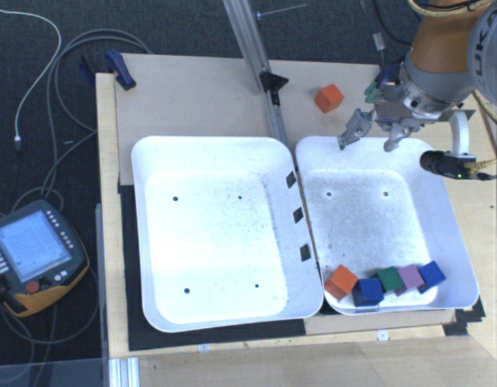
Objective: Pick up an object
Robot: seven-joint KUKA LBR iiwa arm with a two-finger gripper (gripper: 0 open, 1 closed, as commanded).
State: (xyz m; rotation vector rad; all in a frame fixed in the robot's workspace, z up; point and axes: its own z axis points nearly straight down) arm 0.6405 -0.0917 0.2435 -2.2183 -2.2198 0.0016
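Two shallow white bins sit side by side on a pale wooden bench, seen from above at a slant. The left bin (208,232) shows only dark specks and a few small holes in its floor. The right bin (377,216) holds five small blocks bunched along its near edge: an orange block (341,281) at the left end, a dark blue block (367,292) touching it, then a green block (390,280), a purple block (411,277) and a second blue block (431,275), running in a rough line toward the near right corner.

A sixth block, also orange (329,97), lies outside both bins on the bare bench beyond the right bin's far edge.

The grey arm with its orange band reaches in from the right, and its gripper (369,140) hangs over the far rim of the right bin with its two fingers spread wide and nothing between them. The loose orange block lies near the gripper, to its left and slightly farther back, not touching it. The five blocks in the bin lie well apart from the gripper, at the opposite, near end of the bin.

A metal rail (248,39) slants across the bench behind the bins, and a handheld control pad (35,252) rests on the dark floor at left.
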